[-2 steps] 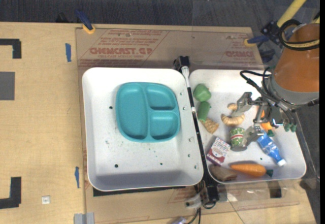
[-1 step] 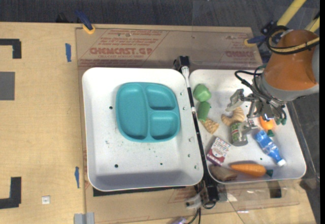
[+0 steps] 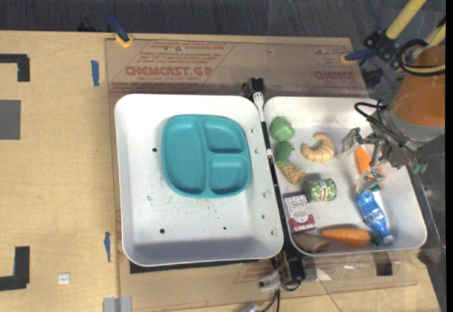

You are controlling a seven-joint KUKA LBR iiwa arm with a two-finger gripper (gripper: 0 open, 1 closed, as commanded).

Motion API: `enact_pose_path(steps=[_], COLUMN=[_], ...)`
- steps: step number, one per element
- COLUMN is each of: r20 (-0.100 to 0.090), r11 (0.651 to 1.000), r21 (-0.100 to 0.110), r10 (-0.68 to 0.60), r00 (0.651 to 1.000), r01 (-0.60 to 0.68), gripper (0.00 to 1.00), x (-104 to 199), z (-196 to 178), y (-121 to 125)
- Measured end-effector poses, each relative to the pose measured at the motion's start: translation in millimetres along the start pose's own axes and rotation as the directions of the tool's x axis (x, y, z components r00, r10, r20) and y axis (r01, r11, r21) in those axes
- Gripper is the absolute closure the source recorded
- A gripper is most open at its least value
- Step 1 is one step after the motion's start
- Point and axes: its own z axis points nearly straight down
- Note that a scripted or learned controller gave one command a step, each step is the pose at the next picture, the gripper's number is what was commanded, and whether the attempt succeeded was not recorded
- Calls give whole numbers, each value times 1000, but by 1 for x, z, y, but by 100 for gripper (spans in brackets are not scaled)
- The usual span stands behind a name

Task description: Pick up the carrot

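Pincer over a small orange piece, carrot lying apart at the lower rim.

Camera view: the pincer [image 3: 368, 155] hangs at the right of the right bin [image 3: 417, 222], its fingers spread around a small orange piece [image 3: 362, 159]; whether they grip it I cannot tell. The carrot [image 3: 345, 235] lies flat near the lower rim, between a red box [image 3: 299, 210] and a blue tube [image 3: 371, 213]. The reach looks unfinished; the next move calls for shifting toward the lower frame. Room is tight: rim below, tube just beside. The left bin [image 3: 138, 226] holds a teal tray [image 3: 207, 155].
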Motion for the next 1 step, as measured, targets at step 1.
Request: enact_pose_path(steps=[1], r20=[-7], r11=[987], r21=[-4], r10=[161], r00=[987], r01=[-161], gripper=[0], x=[-3], z=[4], y=[-22])
